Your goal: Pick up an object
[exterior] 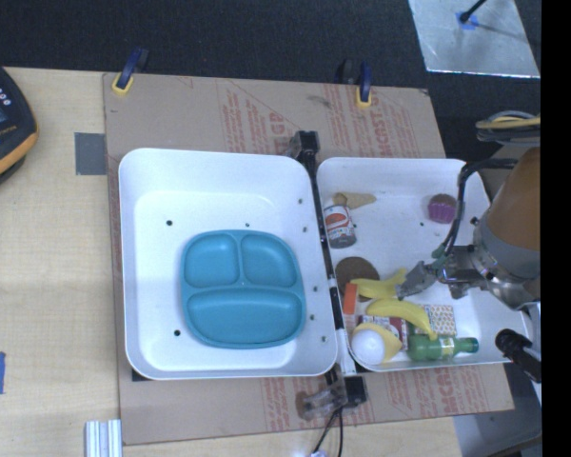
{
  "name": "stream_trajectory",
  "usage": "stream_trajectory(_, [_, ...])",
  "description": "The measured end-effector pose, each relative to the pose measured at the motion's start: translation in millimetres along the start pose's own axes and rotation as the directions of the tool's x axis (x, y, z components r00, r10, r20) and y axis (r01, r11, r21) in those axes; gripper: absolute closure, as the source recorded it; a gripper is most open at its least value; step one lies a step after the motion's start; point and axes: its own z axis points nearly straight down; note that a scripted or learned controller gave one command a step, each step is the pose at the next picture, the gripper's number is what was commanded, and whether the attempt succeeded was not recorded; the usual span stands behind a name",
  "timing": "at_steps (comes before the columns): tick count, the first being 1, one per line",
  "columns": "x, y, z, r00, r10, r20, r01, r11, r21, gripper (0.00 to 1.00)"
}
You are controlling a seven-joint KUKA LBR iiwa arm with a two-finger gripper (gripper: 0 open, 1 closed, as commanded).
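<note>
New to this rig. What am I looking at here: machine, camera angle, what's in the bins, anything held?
One fixed camera looks down at a slant on a bench with two shallow white bins side by side. The grey arm with an orange band reaches in from the right; its gripper sits low over the right bin, next to the bananas. Nothing can be seen between its fingers, so I would not call anything held.

The left bin holds a blue divided plate. The right bin has a small can, a purple object, a brown round thing, a white ball and a green bottle lying on its side.
</note>
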Motion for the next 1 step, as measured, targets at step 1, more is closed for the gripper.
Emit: stream_trajectory(1, [21.9,2.6,77.9,1.000,-0.001,0.010,0.001,1.000,-0.018,0.00])
